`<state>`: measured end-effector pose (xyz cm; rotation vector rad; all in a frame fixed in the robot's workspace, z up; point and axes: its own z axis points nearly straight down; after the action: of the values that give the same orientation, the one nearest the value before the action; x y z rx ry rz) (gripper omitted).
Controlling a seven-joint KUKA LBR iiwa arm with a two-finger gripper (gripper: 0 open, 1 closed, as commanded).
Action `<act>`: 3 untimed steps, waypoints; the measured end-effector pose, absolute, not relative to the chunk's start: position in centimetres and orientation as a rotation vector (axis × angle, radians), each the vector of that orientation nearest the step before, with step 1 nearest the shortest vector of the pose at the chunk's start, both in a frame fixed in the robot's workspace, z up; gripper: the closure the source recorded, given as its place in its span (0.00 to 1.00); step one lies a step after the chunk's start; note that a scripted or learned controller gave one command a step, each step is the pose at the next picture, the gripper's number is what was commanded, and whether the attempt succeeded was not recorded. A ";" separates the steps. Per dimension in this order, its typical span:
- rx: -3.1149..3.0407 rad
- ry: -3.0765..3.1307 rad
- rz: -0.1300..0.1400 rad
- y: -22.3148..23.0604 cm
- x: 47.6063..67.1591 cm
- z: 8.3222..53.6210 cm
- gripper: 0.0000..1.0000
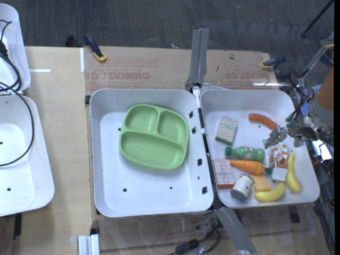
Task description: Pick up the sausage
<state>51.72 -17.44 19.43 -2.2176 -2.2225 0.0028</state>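
While my gripper (277, 137) hangs low in the right bin (241, 97), I cannot tell its state; the sausage (262, 120) lies free at eleven o'clock.

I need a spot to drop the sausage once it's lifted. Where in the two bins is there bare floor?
Left bin: bare floor all around the green tray, widest along the near edge. Right bin: bare only in the far strip above the sausage and cracker box. Its near right half is crowded, bananas and gripper included.
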 end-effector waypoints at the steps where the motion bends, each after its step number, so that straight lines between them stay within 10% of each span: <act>1: -2.284 -2.156 0.003 -19.1 58.3 13.9 0.00; 2: -2.282 -2.159 0.003 -19.1 58.4 14.9 1.00; 3: -2.379 -2.049 0.003 -15.8 59.9 9.1 1.00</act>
<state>59.92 -15.79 9.11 -2.3792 -2.0493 0.0026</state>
